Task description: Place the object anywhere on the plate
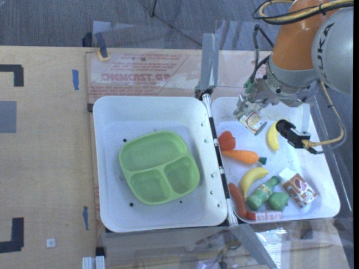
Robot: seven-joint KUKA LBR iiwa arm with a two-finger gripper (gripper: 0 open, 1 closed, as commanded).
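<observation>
Currently the claw point(248, 104) hangs over the far left corner of the right bin point(332, 205). Just at its near side lies a small packet point(254, 122), pale with a red and yellow print, which I take to be the object in hand. It may rest on the bin floor or sit just off it; I cannot tell which. Whether the claw is spread, pressed together or pinching the packet I cannot tell either, since the wrist above covers it. The green plate point(151, 147), with three compartments, sits bare in the middle of the left bin point(106, 122), well apart from the packet and beyond the two bin walls that meet between them. By my judgement the task is at its start, as nothing lies on the plate. The main risk is a thin or off-centre grip on a flat, tilted packet, which could let it slide out on the lift or drop on the way left. A low carry could knock it against the raised rims between the bins. A small banana point(272, 137) lies just right of the packet, and a red toy point(226, 140) and a carrot point(245, 156) lie near on its left, so a wide approach might nudge or catch one of them instead.
</observation>
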